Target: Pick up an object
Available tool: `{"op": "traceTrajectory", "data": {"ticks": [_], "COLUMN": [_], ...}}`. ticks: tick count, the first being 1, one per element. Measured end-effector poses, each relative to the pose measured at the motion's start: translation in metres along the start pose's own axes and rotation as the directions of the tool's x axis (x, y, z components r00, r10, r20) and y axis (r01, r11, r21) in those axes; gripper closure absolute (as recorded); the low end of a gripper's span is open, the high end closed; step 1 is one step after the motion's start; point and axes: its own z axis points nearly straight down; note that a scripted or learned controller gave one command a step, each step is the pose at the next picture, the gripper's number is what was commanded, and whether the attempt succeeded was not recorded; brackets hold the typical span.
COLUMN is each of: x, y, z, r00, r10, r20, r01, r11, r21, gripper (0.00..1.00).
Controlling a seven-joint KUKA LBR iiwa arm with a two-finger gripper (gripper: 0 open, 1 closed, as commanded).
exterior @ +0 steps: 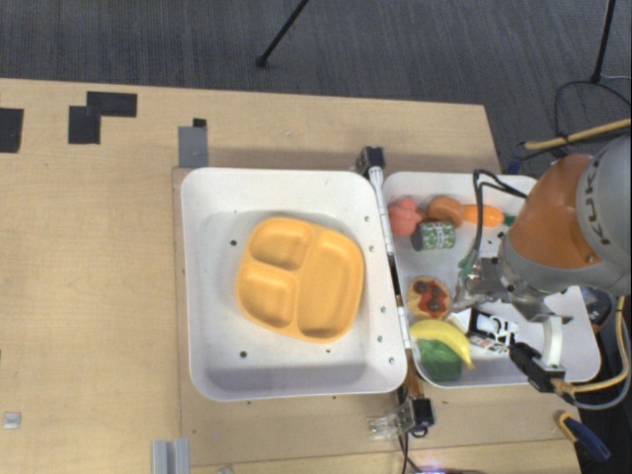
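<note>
We see a robotics lab: a plywood bench [99, 294] on grey carpet [296, 18], black tape marks [99, 115] at ten o'clock, a stand leg [296, 18] at twelve o'clock, loose cables [583, 102] at two o'clock.

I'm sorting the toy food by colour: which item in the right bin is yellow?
The banana, curved, near the bin's front edge atop a green item. The other foods farther back are pink, orange or green-labelled.

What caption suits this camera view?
KUKA arm reaches over right bin of toy food; yellow divided plate in left bin.
</note>
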Motion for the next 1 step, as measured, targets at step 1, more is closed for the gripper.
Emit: {"op": "traceTrajectory", "data": {"ticks": [1], "x": [-0.0001], "y": [-0.0002], "z": [0.0001], "r00": [1.000], "r10": [0.000], "r20": [0.000], "r01": [0.000], "r11": [1.000], "r21": [0.001], "gripper": [0.00]}}
